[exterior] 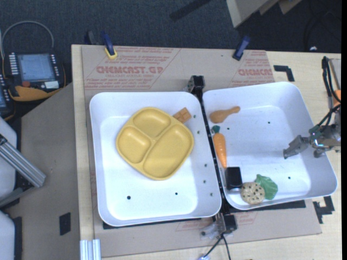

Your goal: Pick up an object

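Observation:
The right bin (303, 99) holds several toy foods along its left and front sides. A tan drumstick (224, 114) lies at the back left, with an orange carrot (219, 149) below it. Toward the front are a black block (233, 177), a speckled cookie (251, 193) and a green leafy piece (267, 186). My gripper (304, 150) hangs over the right side of this bin, open, with nothing between its fingers. It is well to the right of all the objects.
The left bin (105, 161) carries a yellow divided plate (155, 143) with a small brown piece (182, 115) at its back right corner. A black clamp (196, 83) sits between the bins. Cables (328, 75) hang at the far right.

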You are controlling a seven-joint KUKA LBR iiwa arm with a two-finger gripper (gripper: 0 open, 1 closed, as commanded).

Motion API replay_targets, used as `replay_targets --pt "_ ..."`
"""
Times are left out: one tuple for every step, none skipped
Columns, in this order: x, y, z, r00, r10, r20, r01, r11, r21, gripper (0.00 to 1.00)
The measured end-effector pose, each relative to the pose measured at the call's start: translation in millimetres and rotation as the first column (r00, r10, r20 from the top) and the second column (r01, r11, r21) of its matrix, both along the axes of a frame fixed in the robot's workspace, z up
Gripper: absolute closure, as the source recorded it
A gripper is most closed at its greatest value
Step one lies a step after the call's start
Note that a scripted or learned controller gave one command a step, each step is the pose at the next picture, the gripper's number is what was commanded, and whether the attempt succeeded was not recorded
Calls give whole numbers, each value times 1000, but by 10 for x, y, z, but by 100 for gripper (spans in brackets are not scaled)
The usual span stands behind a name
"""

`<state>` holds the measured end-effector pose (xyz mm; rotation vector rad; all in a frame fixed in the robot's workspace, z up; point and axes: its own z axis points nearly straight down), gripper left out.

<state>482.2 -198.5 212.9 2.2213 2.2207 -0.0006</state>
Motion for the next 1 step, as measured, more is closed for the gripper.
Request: replay_targets --pt "6 -31 -631 1000 -1 -8 1 1000 4 0"
